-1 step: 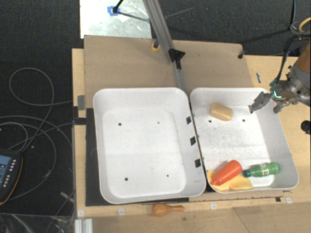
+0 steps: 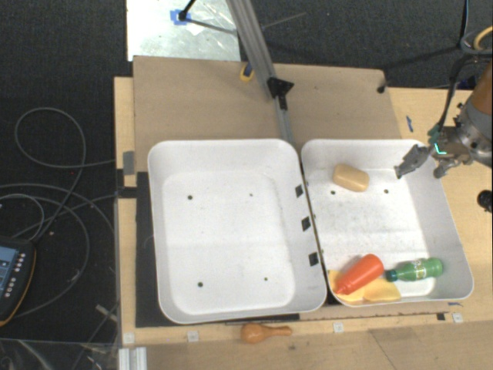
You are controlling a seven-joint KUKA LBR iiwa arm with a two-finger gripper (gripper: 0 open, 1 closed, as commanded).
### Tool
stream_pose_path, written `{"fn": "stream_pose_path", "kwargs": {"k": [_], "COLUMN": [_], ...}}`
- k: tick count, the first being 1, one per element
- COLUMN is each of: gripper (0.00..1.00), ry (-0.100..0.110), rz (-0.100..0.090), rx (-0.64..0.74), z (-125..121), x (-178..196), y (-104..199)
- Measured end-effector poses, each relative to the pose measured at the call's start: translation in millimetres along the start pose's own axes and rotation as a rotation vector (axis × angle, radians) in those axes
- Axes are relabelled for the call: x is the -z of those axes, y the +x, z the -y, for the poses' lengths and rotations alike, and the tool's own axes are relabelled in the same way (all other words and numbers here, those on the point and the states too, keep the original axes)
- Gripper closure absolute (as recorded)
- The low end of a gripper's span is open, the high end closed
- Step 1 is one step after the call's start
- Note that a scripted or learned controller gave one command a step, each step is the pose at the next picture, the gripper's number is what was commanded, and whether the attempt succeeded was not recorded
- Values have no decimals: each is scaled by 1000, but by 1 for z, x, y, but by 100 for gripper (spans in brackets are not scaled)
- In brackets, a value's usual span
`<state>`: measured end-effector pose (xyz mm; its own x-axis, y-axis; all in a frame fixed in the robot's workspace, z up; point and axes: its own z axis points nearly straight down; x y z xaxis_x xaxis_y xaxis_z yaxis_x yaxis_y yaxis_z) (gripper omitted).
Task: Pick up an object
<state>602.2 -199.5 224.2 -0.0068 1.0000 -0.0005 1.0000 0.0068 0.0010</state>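
The gripper (image 2: pixel 424 163) hangs over the upper right edge of the right bin (image 2: pixel 454 230), its two dark fingers (image 2: pixel 408 164) spread apart with nothing between them. The nearest thing to pick is the tan soap-like block (image 2: pixel 350 178), which lies in that bin at about nine o'clock from the fingers, a little lower and near but apart from them. It is a smooth, rounded oblong with its long axis running roughly nine to three. I judge a grasp across its short width the easiest.

At six to seven o'clock from the fingers, along the bin's lower wall, lie an orange plastic carrot (image 2: pixel 360 273) tilted from seven to one, a yellow flat piece (image 2: pixel 379 292) under it, and a green bottle (image 2: pixel 416 269) on its side. On the desk (image 2: pixel 362 106), below the left bin (image 2: pixel 223 230), lies a small brown gourd-shaped toy (image 2: pixel 264 331).
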Motion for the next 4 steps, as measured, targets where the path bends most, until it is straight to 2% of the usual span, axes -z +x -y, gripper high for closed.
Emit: {"fn": "stream_pose_path", "kwargs": {"k": [2, 3, 4], "gripper": [0, 0, 100], "ry": [5, 2, -4], "rz": [-1, -1, 1], "rx": [-6, -6, -6], "z": [13, 13, 11], "x": [-110, -134, -122], "y": [1, 1, 1]}}
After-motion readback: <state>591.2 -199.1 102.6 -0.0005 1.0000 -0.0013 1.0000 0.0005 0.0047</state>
